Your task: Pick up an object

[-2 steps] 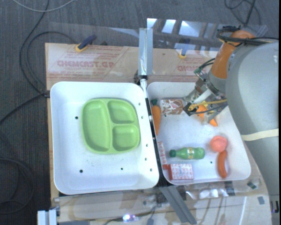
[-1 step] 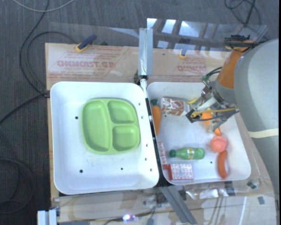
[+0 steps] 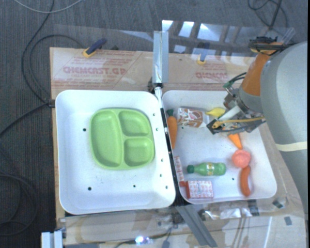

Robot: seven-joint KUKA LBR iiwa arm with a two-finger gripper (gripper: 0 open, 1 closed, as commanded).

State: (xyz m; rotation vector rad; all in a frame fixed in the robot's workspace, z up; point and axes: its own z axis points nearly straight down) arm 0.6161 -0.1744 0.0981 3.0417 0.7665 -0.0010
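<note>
My gripper [image 3: 232, 124] hangs over the back right part of the right bin [image 3: 258, 190], its dark fingers lying across the view above a small orange carrot piece [image 3: 235, 139]. Just behind the fingers lies a yellow banana-like piece [image 3: 215, 111]. A brown snack packet [image 3: 190, 117] rests at the bin's back, a long carrot [image 3: 172, 130] along its left wall. Toward the front are a green bottle [image 3: 206, 168], a pink round fruit [image 3: 242, 158], an orange sausage-shaped item [image 3: 245, 181] and a red and white packet [image 3: 199, 189]. Nothing visibly sits between the fingers.
The left bin [image 3: 72, 190] holds a green divided plate [image 3: 123, 138]. A raised divider edge [image 3: 167, 149] separates the two bins. The arm's grey body [image 3: 292, 97] covers the right bin's back right corner. Cables lie on the floor at left.
</note>
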